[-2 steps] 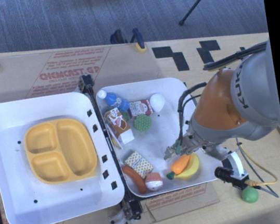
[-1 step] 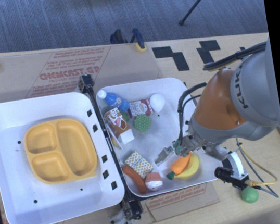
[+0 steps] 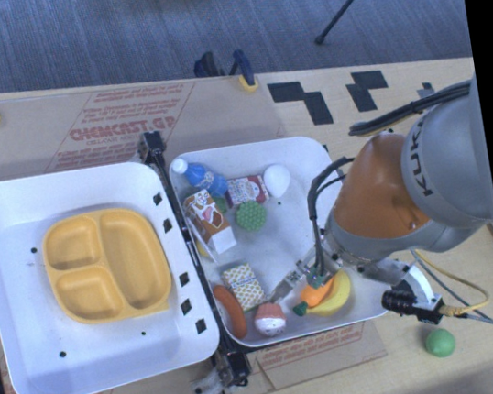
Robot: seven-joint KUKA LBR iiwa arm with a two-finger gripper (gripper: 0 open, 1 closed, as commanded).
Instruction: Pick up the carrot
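Note:
The carrot (image 3: 314, 295) is a small orange piece with a green top. It lies near the front right corner of the right bin (image 3: 313, 148), against a yellow banana (image 3: 338, 296). My gripper (image 3: 314, 273) hangs just above and behind the carrot, under the orange-banded wrist (image 3: 368, 204). The arm's bulk hides most of it. I see nothing lifted off the bin floor.
The right bin also holds a blue bottle (image 3: 199, 176), a juice carton (image 3: 209, 216), a white egg (image 3: 276, 179), a green ball (image 3: 250, 216), a cracker box (image 3: 243, 285), a sausage (image 3: 230, 308) and a red-white ball (image 3: 269, 320). A yellow divided tray (image 3: 107, 263) sits in the left bin. Another green ball (image 3: 439, 342) lies on the bench.

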